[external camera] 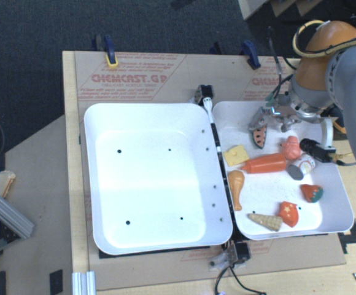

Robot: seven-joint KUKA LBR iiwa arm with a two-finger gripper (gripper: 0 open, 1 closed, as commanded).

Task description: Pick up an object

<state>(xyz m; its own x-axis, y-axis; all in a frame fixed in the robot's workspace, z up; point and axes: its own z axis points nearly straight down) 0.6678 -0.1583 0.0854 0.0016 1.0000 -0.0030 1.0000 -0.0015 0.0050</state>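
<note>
My gripper (271, 122) hangs over the back of the right bin (344, 209), with its fingers spread and nothing between them. A watermelon slice (259, 135) lies just below its left finger, close to it or touching it. In front of the gripper lie a pink toy (291, 146), an orange carrot (264, 163) and a yellow cheese wedge (235, 155). Nearer the front are a chicken drumstick (235, 186), an ice-cream cone (265, 221), a red tomato piece (288, 213), a strawberry (312, 193) and a small grey and white piece (300, 168).
The left bin (92, 134) is large and white, and shares a black-edged divider (216, 152) with the right bin. Both bins rest on a wooden board (135, 75) held by clamps at the back. The grey arm (344, 60) reaches in from the upper right.
</note>
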